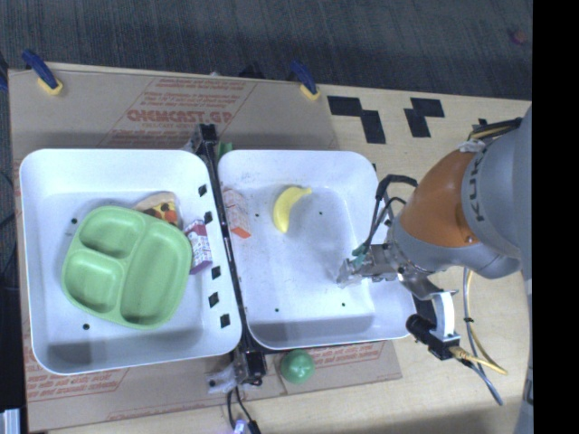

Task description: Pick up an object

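In the right bin (271,328) the floor is mostly open: only the banana (289,207) lies near the far wall, and a small wrapper (237,217) sits against the left wall. The gripper (355,268) hangs low at the right wall, with the arm (470,211) above that side. In the left bin (45,269) the green tray (127,265) takes most of the floor; packets (181,224) crowd its far right corner. A green ball (296,366) rests outside, just in front of the right bin.
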Robot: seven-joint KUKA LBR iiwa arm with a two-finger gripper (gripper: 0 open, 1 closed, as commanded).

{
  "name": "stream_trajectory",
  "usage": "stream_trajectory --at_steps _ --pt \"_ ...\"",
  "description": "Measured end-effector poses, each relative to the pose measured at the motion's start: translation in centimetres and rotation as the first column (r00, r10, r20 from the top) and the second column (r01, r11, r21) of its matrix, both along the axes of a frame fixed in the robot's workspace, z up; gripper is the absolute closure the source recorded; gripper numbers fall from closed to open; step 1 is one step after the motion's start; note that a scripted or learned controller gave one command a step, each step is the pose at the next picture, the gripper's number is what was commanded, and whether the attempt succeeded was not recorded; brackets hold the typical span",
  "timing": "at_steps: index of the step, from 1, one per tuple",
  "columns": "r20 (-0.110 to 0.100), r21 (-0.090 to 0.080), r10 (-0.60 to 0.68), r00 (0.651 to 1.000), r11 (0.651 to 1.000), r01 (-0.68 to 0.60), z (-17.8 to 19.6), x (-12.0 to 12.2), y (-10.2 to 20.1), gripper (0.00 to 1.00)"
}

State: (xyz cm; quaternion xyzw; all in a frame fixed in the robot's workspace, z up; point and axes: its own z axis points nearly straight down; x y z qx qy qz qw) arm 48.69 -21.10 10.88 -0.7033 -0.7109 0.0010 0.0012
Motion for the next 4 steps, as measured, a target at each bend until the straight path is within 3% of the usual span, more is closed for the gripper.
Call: stream_trajectory --at_steps 1,2,3,4 --pt "0.002 0.000 -0.003 1.000 1.000 0.003 -1.7 -1.0 0.0 1.00" --pt "0.002 0.000 -0.001 1.000 1.000 0.001 2.5 0.4 8.1 1.00" --pt "0.004 -0.001 -0.006 1.000 1.000 0.006 8.3 -1.0 4.6 1.00" --pt "0.006 -0.001 -0.005 1.000 1.000 0.005 10.3 -0.9 5.3 1.00"
